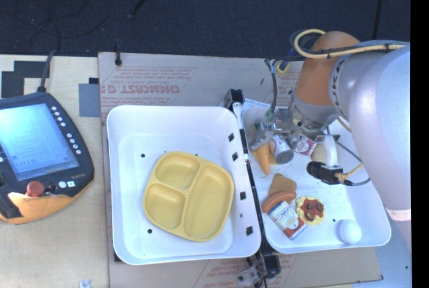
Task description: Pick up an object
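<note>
Several small toy foods crowd the right bin, so the gripper hangs low above them, its state I cannot tell.

The two bins, left and right, look like smooth white plastic with a slight sheen. The divided yellow plate is matt plastic. The arm has a smooth, satiny grey metal shell and a glossy orange band. The bench top looks like pale matt wood, with printed brown cardboard under the bins. The handheld screen is glossy glass in a dark plastic case. The white ball is smooth.
</note>
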`<state>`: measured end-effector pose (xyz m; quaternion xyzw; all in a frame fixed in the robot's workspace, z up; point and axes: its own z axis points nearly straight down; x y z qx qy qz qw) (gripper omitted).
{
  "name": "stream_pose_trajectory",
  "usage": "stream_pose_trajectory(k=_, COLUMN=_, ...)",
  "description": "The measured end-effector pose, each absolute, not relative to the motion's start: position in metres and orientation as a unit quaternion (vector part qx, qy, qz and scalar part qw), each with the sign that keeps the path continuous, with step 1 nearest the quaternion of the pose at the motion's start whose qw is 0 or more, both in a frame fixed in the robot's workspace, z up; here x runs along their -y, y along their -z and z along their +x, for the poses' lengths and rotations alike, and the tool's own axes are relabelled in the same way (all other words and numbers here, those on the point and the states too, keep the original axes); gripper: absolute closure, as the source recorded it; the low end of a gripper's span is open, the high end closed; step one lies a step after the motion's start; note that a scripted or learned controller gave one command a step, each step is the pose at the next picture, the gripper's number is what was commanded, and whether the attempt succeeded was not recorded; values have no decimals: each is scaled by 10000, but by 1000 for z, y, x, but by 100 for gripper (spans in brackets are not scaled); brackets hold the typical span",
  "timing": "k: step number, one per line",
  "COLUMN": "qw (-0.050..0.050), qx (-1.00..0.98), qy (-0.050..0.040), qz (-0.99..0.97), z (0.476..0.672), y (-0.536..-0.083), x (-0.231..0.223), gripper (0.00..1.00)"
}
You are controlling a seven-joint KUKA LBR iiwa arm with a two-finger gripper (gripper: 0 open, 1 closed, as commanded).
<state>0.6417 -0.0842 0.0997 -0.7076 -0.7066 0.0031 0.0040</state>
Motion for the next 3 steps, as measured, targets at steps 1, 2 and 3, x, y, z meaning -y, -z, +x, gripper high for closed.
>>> stream_pose_trajectory(k=1, qw=84, qx=7067, qy=-31, qz=-7075, z=642, y=-88, x=98, gripper=0)
stream_pose_trajectory(k=2, qw=91, qx=7080, qy=-45, qz=-7062, z=642, y=-97, x=97, gripper=100)
stream_pose_trajectory(k=3, qw=18, qx=7075, qy=-13, qz=-7067, z=572, y=-187, x=67, gripper=100)
